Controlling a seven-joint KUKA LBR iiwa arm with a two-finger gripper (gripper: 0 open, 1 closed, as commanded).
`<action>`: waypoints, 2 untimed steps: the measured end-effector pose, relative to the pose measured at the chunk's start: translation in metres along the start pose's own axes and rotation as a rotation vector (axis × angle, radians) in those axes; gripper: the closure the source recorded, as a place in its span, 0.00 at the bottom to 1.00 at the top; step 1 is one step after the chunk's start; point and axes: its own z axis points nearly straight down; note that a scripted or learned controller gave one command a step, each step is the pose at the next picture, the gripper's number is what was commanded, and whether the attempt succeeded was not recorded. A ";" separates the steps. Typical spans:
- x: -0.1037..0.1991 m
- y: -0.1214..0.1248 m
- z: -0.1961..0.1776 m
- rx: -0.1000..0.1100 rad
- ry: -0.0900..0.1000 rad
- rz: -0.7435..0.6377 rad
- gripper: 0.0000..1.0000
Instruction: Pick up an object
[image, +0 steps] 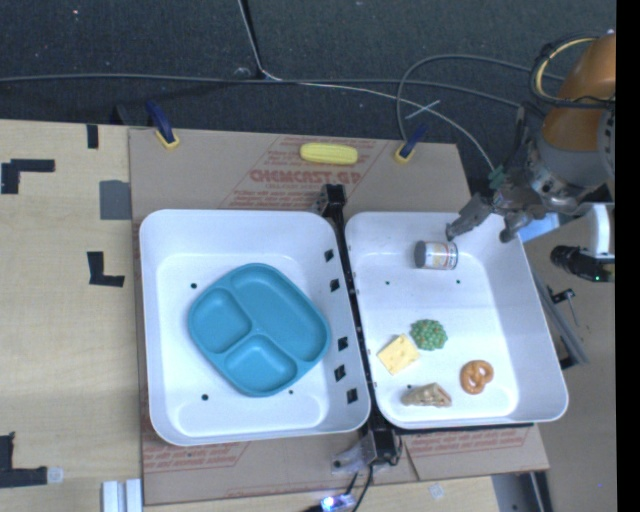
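A wooden table marked with black tape carries a brown cardboard sheet, and on that sheet two shallow white bins sit side by side, joined along a black clip strip. Nearest the viewer, at the front of the right bin, a tan wedge of toy food lies just left of a small brown pretzel, the two apart. A little further in, a yellow cheese block rests beside a green broccoli piece, nearly touching it. The left bin holds a blue divided plate with three compartments, set roughly in its middle and turned at an angle. Toward the back of the right bin, a small can lies on its side, well apart from the food pieces. Just above and right of the can, the hand hangs over the bin's back right corner with its two fingers spread apart and grasping nothing; the left finger's tip is close to the can. Beyond the bins, a yellow banana-shaped toy lies on the cardboard near its back edge, between two blue-and-yellow clamps.
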 end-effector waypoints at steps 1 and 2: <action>0.001 0.003 -0.009 -0.014 -0.003 -0.004 0.00; -0.006 0.000 0.052 -0.008 -0.003 -0.003 0.00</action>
